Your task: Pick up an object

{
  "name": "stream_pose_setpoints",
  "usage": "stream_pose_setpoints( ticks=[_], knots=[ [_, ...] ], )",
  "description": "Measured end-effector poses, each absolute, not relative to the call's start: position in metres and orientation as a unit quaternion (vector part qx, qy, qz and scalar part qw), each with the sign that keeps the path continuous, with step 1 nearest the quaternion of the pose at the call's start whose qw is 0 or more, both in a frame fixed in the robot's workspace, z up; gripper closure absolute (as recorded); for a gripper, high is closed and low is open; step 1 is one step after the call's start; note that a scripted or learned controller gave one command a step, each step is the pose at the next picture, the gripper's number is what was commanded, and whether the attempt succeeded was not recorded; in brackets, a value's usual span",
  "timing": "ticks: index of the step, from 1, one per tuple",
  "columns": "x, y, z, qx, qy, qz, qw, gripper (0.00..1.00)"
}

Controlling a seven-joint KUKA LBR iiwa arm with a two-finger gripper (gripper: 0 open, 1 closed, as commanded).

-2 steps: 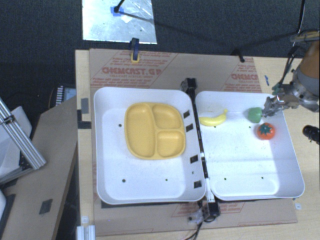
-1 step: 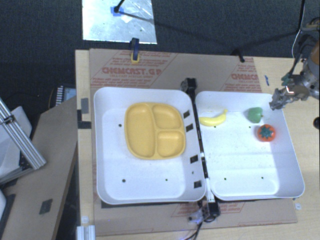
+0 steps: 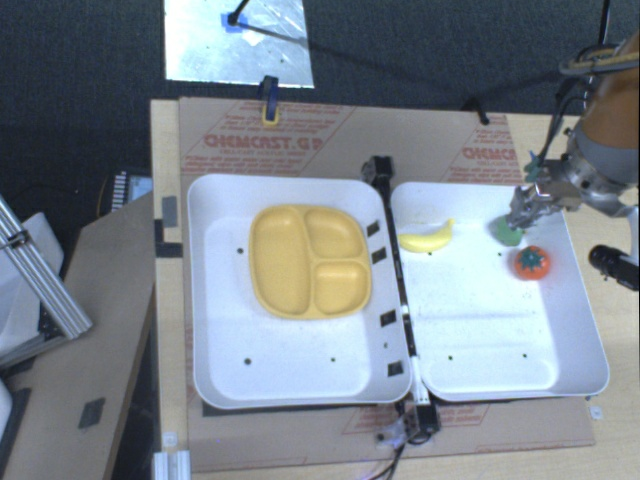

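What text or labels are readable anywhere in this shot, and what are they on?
"CHEMCAST" followed by two unclear characters, possibly "GP", in red on the brown protective sheet behind the left bin.
The same red print repeats near the right bin's far corner, angled and too blurred to read fully.
More red print along the sheet's front edge is unreadable.
No text on the yellow tray, banana or other items.

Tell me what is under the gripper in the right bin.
A green object lies under the gripper in the right bin. The gripper covers part of it, so its full shape is hidden. A tomato lies nearby.
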State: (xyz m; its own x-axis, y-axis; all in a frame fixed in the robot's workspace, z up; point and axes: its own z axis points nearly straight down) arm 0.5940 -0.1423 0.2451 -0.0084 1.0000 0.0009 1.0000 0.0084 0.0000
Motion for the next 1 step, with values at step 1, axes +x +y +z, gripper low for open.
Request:
stream_pose_setpoints(
  ticks=[1],
  knots=[
    [0.6017,-0.0869,0.2369,-0.704,-0.71,-0.0011,0.0,1.0]
  ],
)
